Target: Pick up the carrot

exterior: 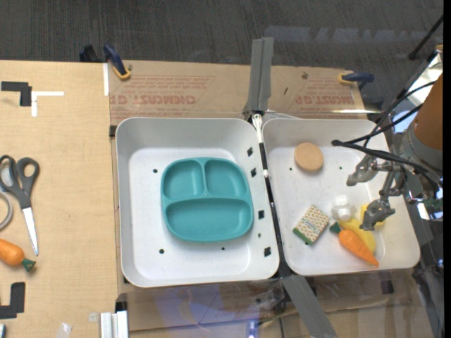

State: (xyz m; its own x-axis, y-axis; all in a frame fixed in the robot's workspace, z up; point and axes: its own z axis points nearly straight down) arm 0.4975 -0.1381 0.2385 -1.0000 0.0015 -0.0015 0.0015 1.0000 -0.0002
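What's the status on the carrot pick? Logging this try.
Claw low in right bin, just above carrot. Carrot lying on bin floor, not gripped. Yellow item and white piece crowd it.

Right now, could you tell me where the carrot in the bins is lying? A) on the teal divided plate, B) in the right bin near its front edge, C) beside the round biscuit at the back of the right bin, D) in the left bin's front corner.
B: the carrot lies in the right bin near its front edge, below the gripper.
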